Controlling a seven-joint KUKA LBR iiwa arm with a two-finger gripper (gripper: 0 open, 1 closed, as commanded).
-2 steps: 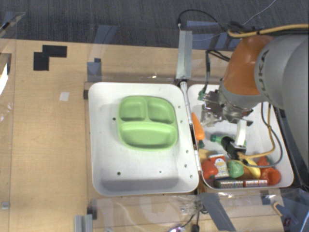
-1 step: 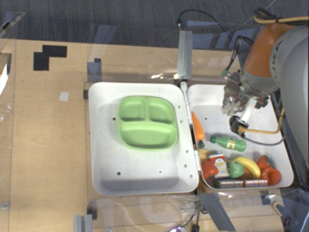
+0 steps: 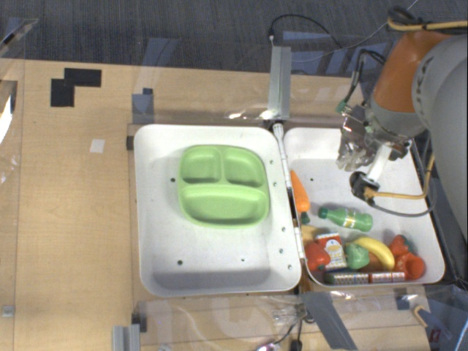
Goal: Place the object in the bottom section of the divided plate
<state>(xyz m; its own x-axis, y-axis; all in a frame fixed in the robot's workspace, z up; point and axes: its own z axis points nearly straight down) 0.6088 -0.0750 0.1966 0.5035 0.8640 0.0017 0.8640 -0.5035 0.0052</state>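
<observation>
Gripper: you'll find the gripper (image 3: 360, 154) over the far part of the right bin (image 3: 322, 145); you cannot tell from this angle how it is set, and nothing shows in its grasp.
Plate: your plate (image 3: 221, 185) sits in the left bin (image 3: 157, 269), well left of the gripper, with the bin walls between them. Its wide near section is bare, as are the two smaller far ones.
Objects: your candidates lie heaped at the near end of the right bin, nearer than the gripper: a bottle (image 3: 346, 217), a banana (image 3: 375, 249), a carrot (image 3: 298, 192) against the left wall, a box (image 3: 333, 251), and red and green pieces you can't name for sure.
In the way: a yellow cable (image 3: 395, 195) loops from the wrist just above the bottle.
Materials: plate is smooth green plastic, rounded; bins are matte white; bench (image 3: 66, 218) is pale wood.
</observation>
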